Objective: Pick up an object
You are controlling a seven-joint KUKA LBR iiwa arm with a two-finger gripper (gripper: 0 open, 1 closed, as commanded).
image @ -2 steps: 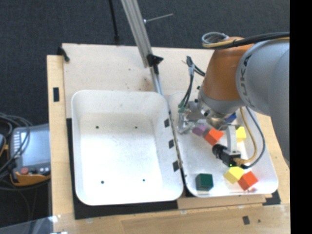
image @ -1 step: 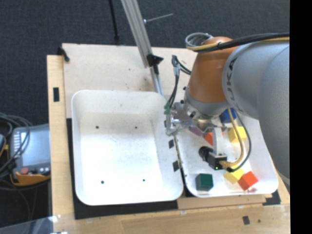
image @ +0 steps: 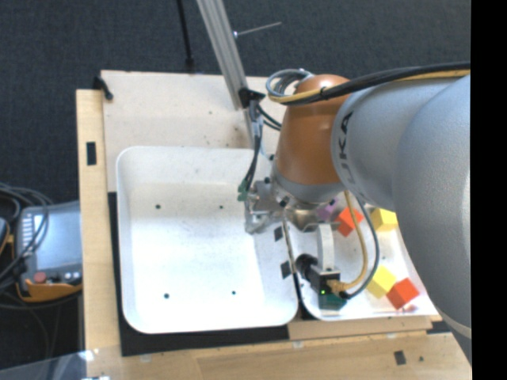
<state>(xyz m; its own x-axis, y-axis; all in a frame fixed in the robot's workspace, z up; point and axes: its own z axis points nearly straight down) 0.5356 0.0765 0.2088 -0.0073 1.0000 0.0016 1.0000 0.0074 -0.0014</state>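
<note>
Over the shared rim of the two white bins, seen from above at a slant: the gripper (image: 268, 216), hanging low from a bulky grey arm (image: 412, 157) with an orange band (image: 310, 137). Cannot tell how far open, nor whether anything is held; masked from above by the wrist and a tangle of cables. Hidden too, under the arm's bulk: most of the right bin (image: 356, 309), with just its near corner and a strip of floor in view. Within that strip, right of the gripper, the loose objects: an orange block (image: 346, 224) near a yellow block (image: 386, 218), the latter partly cut off by the arm; a small purple piece (image: 325, 210), too covered to name; nearer the front rim, a second yellow block (image: 382, 280) just beside a red-orange block (image: 404, 292). To the left, the left bin (image: 135, 212), in plain view, its white floor dusted with fine specks and four dark dots. Beneath both bins, a pale wooden bench (image: 158, 109), with a black edge along the front. Beyond, dark grey carpet (image: 95, 22); a slanted aluminium rail (image: 215, 30) rising from the bench's far side; at far left, cut off by the frame, a grey screen unit (image: 49, 240) with orange trim and black cables.
</note>
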